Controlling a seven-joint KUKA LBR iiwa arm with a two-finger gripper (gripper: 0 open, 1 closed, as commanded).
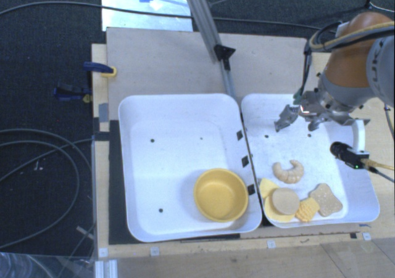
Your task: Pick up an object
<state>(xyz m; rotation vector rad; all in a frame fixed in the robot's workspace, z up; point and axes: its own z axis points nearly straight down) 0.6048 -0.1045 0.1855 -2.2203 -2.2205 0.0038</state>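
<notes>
The gripper (300, 119), dull grey metal, is hanging over the back of the right bin (259, 110) with its two fingers spread apart and nothing between them. Well in front of it, toy foods are lying on the bin floor: a pale curved croissant (289, 171), a round tan disc (286, 200) touching a yellow wedge (267, 188), a ridged yellow waffle piece (307, 210), and what is probably a speckled bread slice (326, 200). In the left bin (173, 116), a smooth yellow bowl (221, 194) is sitting upright near the front. Both shallow white bins are resting on a pale wooden board (166, 61), itself surrounded by dark carpet (43, 42) where cables (37, 153) are trailing. No writing is legible.
</notes>
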